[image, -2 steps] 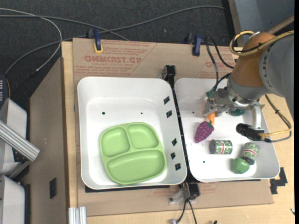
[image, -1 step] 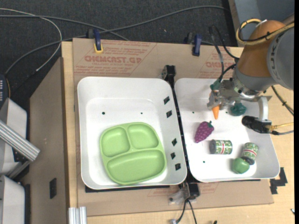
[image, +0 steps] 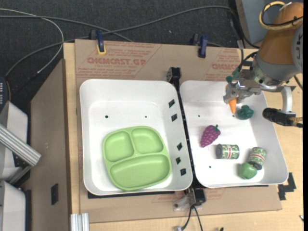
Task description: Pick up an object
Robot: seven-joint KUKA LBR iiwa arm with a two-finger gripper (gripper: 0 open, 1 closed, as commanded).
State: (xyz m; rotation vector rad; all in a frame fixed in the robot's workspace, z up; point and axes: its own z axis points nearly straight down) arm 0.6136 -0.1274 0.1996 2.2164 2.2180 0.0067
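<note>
1. two white bins sat side by side on the bench; left bin (image: 91,129) held a green divided plate (image: 137,157); right bin (image: 276,143) held the loose items.
2. gripper (image: 233,96) hung over the right bin's far right part, arm coming in from the right w/ its orange band (image: 281,32) above the wrist.
3. an orange carrot-like piece (image: 233,105) showed at the fingertips, pointing down; looked pinched btwn the fingers, so i'd judge the gripper clenched on it; grip looked to be near its top end only, though it was small in view and hard to be sure.
4. a teal toy (image: 246,112) lay just beside the carrot tip, poss. touching; cannot tell.
5. other items lay well apart from the gripper: purple grapes (image: 210,135) mid-bin, a small can (image: 227,151) near them, a second can (image: 257,156) and a green apple-like toy (image: 248,170) at the near right corner.
6. risks, as judgement: hold near the end could let the carrot swing or slip out on lift; if the tip was snagged on the teal toy it might drag it or get twisted loose; a fast lift would make either worse; a drop could send it rolling toward the bin wall, hard to re-grasp.
</note>
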